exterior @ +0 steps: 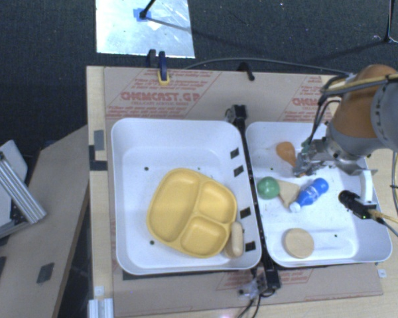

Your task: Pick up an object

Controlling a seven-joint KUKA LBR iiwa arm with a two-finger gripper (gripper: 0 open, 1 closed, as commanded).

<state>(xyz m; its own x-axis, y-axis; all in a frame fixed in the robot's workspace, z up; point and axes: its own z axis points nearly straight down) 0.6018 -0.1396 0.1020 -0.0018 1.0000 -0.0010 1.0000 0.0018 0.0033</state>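
1. As the arm reaches in from 3 o'clock, the gripper (304, 165) is seen low in the right bin (370, 244), toward its 12 o'clock half; whether it is released or clenched cannot be told, and nothing is seen held.
2. The likeliest target, a blue bottle (311, 194), is found just at 6 o'clock of the gripper, lying on its side, white cap toward 8 o'clock.
3. The bottle is judged light, stiff plastic, smooth and round, so rolling or slipping is expected; it is best taken across the middle of the body, not at the cap.
4. A green ball (268, 187) is placed at 9 o'clock of the bottle, with a tan wedge (289, 191) between them, touching or nearly touching the bottle's cap.
5. An orange piece (286, 152) is seen at 10 o'clock of the gripper, close by.
6. A tan disc (298, 242) is set apart at 6 o'clock of the bin.
7. A yellow divided tray (191, 212) is noted in the left bin (132, 177), a pale roll (235, 238) at its 4 o'clock edge.
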